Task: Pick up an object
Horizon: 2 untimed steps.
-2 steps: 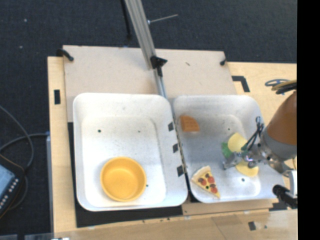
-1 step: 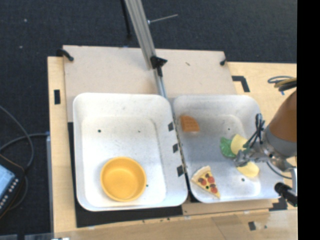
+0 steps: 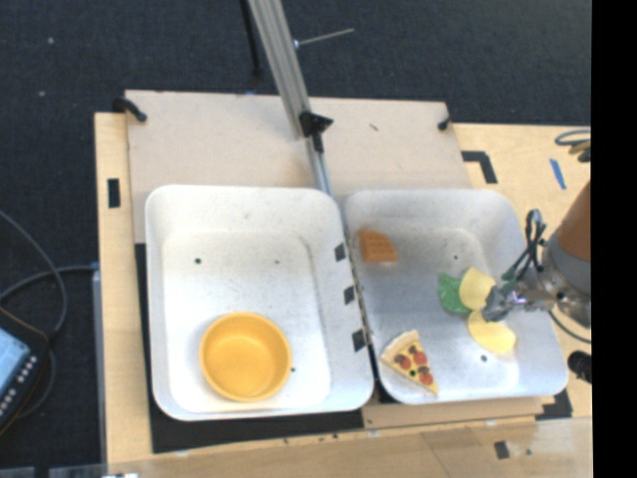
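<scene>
Nearest lay the pizza slice (image 3: 409, 359) and yellow bowl (image 3: 246, 356), 1 per bin. Beyond, in the right bin (image 3: 428, 217), the gripper (image 3: 495, 307) hung low between 2 yellow pieces (image 3: 493, 334) by a green one (image 3: 453, 294); its grip state could not be told. Nothing looked lifted; the pick remained. Farthest sat a brown block (image 3: 377, 248).

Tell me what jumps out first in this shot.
The yellow bowl stands alone in the left bin, near its front. In the right bin, the hand sits low among yellow and green pieces by the right wall. A pizza slice lies at that bin's front left, and a brown piece near its back left.
</scene>
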{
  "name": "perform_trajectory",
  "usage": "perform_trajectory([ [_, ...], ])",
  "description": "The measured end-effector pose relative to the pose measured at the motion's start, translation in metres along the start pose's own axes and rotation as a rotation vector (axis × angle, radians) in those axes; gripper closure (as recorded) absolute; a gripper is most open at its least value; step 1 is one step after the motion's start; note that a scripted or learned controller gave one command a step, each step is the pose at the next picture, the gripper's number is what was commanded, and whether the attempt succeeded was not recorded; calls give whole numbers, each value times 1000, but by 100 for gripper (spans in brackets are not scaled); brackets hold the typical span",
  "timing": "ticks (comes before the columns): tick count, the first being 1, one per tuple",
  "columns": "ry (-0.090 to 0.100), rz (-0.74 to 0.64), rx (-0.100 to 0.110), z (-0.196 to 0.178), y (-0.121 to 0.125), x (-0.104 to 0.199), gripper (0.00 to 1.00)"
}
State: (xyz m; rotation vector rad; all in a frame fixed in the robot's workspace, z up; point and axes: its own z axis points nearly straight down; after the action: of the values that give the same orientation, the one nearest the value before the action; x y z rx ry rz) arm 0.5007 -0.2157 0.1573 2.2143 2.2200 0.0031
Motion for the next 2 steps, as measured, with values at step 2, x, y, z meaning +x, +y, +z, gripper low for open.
perform_trajectory([
  [2, 0, -2, -2, -106, 5, -2, 100],
])
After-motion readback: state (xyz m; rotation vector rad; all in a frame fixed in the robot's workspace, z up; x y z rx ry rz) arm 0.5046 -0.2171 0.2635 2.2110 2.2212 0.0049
